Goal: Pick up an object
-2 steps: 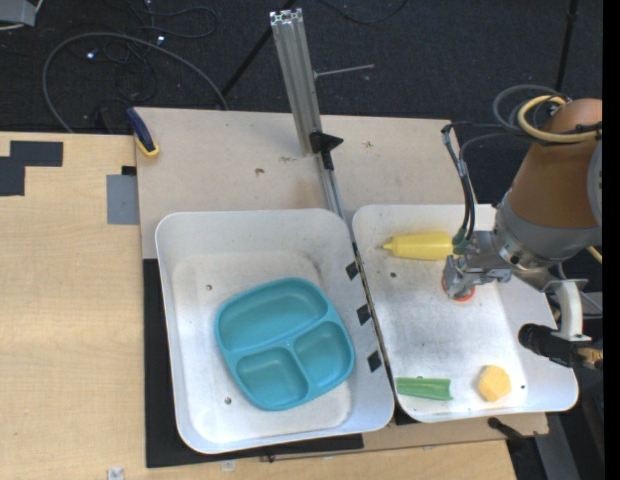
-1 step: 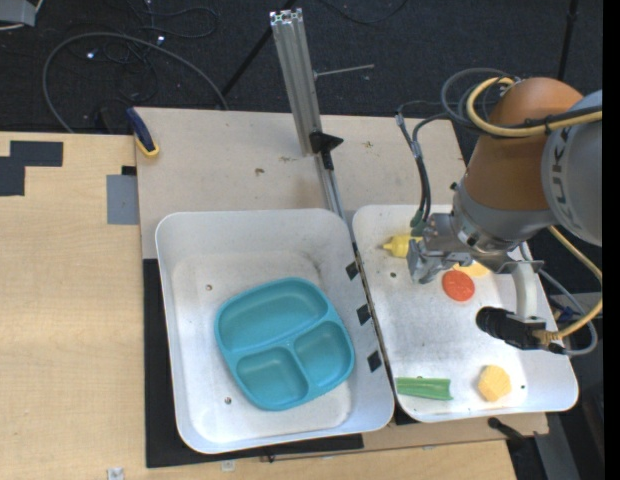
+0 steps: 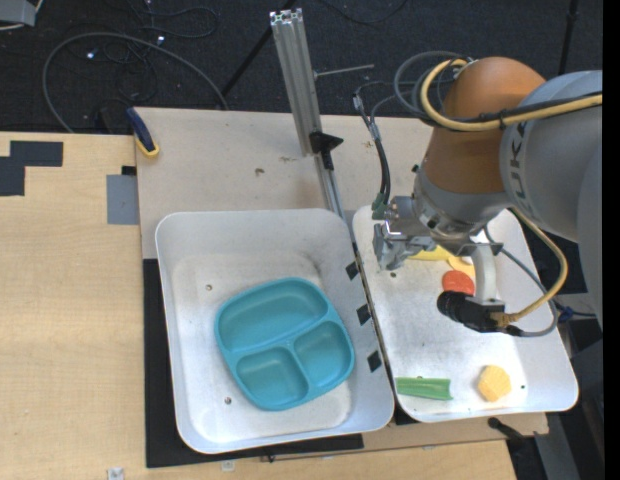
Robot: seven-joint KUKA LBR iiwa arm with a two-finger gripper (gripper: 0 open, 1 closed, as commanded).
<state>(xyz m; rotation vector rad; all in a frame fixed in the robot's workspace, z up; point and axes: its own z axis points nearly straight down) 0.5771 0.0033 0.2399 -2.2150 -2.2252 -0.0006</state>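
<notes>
Camera view, tool low at right white bin's upper-left wall, grip state unclear, orange round piece beside it, green flat block, yellow lump near front rim, teal divided plastic tray in left white bin.

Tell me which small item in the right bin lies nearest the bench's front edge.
The green piece, flat at the bin's front wall; the yellow lump beside it sits marginally farther back.

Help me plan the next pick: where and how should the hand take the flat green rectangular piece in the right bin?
Probably from straight above, fingers across its short width at mid-length: the flat green rectangular piece lies flat and long, with bare floor of the right white bin around it.
</notes>
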